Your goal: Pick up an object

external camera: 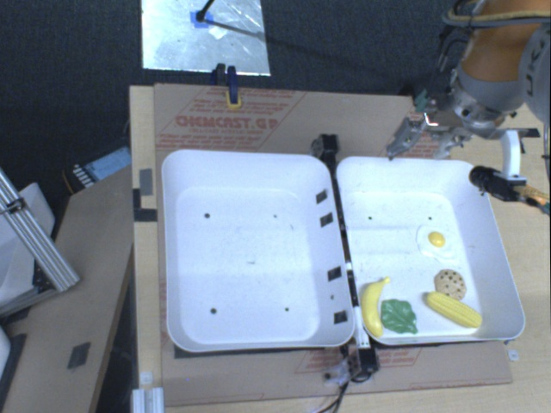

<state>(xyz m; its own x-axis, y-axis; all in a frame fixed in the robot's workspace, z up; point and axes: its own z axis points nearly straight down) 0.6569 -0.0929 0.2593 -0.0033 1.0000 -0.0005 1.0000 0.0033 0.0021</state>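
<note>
Hovering upper right above the right bin [495, 231], the gripper [419, 142] carries nothing; jaws' state unclear; banana [373, 306] and the other items wait ungrasped.

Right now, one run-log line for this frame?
arm: above right bin's far edge | gripper: holding nothing | right bin: banana, corn, cookie, egg, green leaf

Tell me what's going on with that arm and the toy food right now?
End effector above right bin's far rim, holding nothing. Fried egg, cookie, corn, banana, green leaf untouched. Path unobstructed.
</note>
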